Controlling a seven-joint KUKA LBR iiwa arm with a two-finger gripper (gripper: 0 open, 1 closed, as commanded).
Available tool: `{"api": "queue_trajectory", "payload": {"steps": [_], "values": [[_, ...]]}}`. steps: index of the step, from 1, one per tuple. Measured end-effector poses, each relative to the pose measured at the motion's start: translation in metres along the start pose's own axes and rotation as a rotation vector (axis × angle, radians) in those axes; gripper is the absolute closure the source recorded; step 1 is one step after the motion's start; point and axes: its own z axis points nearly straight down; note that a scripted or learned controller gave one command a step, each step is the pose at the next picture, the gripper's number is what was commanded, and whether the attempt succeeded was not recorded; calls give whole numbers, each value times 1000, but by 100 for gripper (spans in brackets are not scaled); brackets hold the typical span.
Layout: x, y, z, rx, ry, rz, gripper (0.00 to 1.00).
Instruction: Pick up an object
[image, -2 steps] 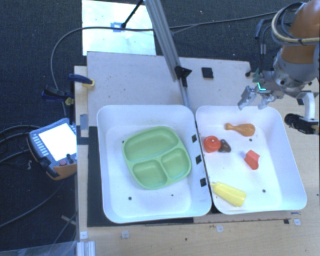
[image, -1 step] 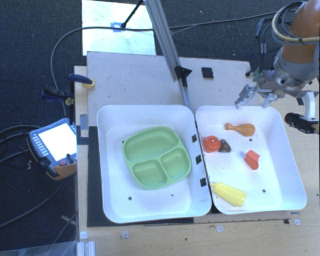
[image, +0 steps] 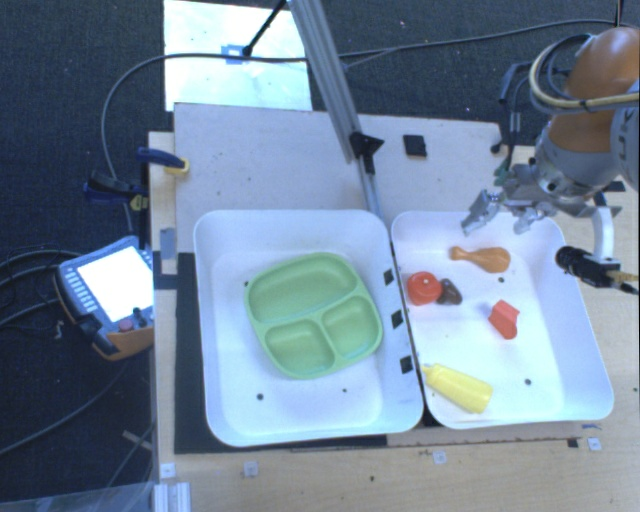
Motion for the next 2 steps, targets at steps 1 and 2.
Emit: {"api": "queue_trajectory", "payload": {"steps": [1, 2], "values": [[5, 6, 59, 2, 1, -3, 0], [6, 12, 120, 2, 1, -4, 0]]}}
